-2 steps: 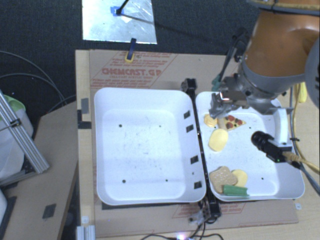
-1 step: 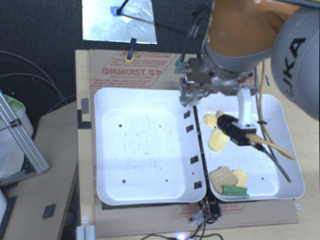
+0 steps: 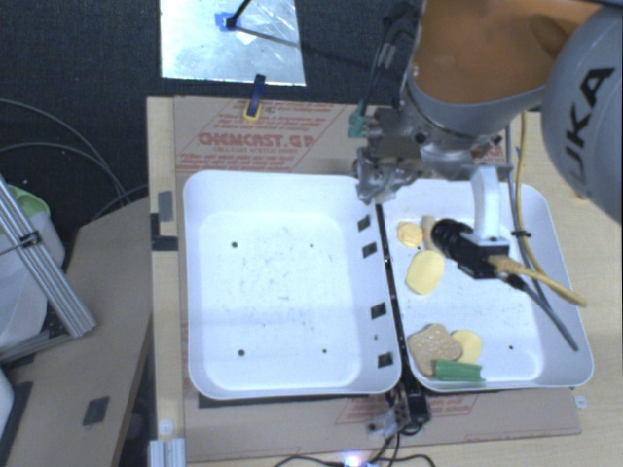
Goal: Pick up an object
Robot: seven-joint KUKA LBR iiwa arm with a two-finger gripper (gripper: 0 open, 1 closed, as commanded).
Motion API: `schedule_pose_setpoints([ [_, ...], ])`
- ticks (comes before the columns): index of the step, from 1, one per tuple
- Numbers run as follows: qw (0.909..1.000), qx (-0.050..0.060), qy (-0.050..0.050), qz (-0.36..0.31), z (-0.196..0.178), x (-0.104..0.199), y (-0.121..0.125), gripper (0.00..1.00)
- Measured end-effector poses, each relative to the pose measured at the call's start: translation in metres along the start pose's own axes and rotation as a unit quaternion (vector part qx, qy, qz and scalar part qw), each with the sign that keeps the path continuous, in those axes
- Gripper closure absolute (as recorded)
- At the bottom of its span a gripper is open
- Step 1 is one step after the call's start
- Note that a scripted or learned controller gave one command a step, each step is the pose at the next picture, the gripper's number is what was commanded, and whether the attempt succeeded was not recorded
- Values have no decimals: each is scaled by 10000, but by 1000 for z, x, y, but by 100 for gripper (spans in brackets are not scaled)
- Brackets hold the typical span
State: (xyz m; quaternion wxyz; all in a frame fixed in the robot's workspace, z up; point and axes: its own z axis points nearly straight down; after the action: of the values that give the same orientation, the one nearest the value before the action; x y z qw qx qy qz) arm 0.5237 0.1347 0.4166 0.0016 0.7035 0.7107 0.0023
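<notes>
Over the upper left corner of the right bin [image 3: 531, 343] hangs the gripper [image 3: 378, 185], near its rim; whether it is wide or narrow cannot be told. Within that bin a yellow oval piece [image 3: 424, 272] lies left of centre, a smaller yellow piece [image 3: 410, 233] toward its upper left, and a tan biscuit [image 3: 432, 342], a yellow round [image 3: 468, 343] and a green bar [image 3: 458, 370] sit along its lower left edge
</notes>
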Motion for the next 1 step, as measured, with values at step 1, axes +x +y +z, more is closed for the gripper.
schedule_pose_setpoints([
  [1,10000,-30,21,4,-69,64,35,100],
])
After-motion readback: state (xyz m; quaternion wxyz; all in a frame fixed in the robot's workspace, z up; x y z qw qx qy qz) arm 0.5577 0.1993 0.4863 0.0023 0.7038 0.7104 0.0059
